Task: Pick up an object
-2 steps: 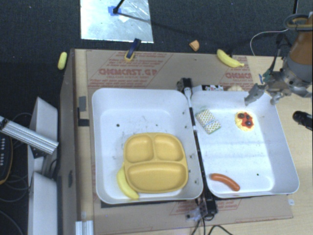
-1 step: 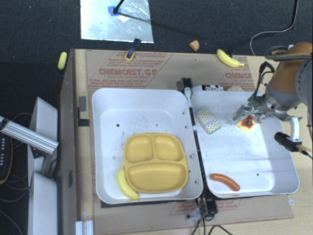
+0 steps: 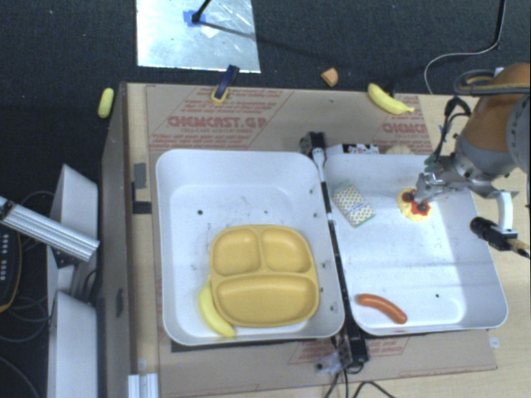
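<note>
In the right bin (image 3: 465, 305) a small yellow and red toy (image 3: 414, 206) lies near the far right side. My gripper (image 3: 425, 191) hangs right over it, its tip at the toy's upper edge. A patterned pale block (image 3: 353, 205) rests near the bin's left wall, and an orange sausage (image 3: 382, 308) lies toward the front. The left bin (image 3: 178, 222) holds a yellow divided plate (image 3: 264, 274) with a yellow banana (image 3: 214, 313) beside its left front corner.
Outside the bins, a banana (image 3: 388, 99) lies on the cardboard behind the right bin, a small orange piece (image 3: 330, 76) and a yellow item (image 3: 105, 102) lie on the floor farther back. A foil sheet (image 3: 197, 21) covers the floor at the top.
</note>
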You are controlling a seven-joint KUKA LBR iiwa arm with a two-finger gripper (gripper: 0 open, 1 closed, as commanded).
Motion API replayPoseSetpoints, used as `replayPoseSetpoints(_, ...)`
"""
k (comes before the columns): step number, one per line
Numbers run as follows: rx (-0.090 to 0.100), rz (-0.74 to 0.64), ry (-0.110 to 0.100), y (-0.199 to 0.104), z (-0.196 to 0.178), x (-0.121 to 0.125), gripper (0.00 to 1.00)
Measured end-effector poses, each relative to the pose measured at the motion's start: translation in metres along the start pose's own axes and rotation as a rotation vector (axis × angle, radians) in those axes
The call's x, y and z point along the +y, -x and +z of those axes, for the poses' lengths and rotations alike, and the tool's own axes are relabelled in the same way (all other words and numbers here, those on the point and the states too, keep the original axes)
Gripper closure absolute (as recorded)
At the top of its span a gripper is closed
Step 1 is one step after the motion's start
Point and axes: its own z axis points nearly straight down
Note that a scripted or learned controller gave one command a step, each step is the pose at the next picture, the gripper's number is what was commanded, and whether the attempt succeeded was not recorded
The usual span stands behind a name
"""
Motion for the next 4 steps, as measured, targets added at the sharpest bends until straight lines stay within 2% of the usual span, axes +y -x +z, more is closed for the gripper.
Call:
replayPoseSetpoints(1, 0.003, 0.003, -0.009, -0.001, -0.077, -0.05, 1.0)
replayPoseSetpoints(2, 0.005, 0.0, -0.011, -0.002, -0.078, -0.025, 1.0)
replayPoseSetpoints(3, 0.004, 0.002, -0.01, -0.001, -0.109, -0.05, 1.0)
replayPoseSetpoints(4, 0.005, 0.0, -0.011, -0.001, -0.101, -0.013, 1.0)
